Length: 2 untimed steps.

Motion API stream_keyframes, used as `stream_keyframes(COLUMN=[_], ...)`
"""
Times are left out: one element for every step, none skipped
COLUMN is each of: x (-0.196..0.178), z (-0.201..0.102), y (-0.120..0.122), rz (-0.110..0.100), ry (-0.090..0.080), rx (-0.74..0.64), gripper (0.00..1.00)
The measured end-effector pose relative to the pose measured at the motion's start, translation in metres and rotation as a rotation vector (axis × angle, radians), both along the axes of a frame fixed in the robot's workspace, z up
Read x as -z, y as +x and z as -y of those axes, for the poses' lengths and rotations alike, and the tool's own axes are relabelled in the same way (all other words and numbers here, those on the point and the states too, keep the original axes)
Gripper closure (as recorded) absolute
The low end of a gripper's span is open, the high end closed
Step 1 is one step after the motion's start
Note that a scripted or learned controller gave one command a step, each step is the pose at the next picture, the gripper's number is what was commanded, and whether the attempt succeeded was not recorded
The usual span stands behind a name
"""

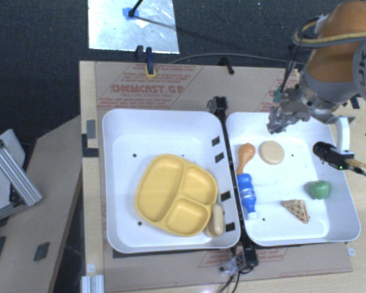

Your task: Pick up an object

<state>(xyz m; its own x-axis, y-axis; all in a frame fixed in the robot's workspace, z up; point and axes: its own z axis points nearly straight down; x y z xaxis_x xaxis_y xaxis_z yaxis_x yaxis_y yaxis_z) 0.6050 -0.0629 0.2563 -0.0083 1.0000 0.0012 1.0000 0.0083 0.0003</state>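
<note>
**Inspector:** End effector (279, 124) sits at upper right of frame, over the far edge of the right bin (348, 221). Whether it is open or closed cannot be told at this resolution. Nothing is seen gripped.

**Clerk:** Candidate objects?

**Inspector:** Right bin, centre-right of frame: round biscuit (271, 152) just below the end effector, drumstick (245, 156) beside it to the left, blue bottle (246, 194) along the left wall, pizza slice (297, 210) lower down, green pepper (319, 189) near the right wall. Left bin (119, 127): yellow tray (174, 194) and a bread roll (216, 220) touching its lower right corner.

**Clerk:** Step in hand?

**Inspector:** Judged as approach; no pick made. The biscuit lies nearest. The next move calls for centring over one item, descending to the bin floor and closing on it. The biscuit is flat and low, so a slip is likely; the drumstick's narrow neck offers better purchase.
</note>
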Motion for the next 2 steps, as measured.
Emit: stream_keyframes(x=[-0.005, 0.013], z=[-0.05, -0.1], y=[-0.019, -0.034], rz=[0.0, -0.001], ry=[0.001, 0.0], rx=[-0.001, -0.001], gripper=[1.0, 1.0])
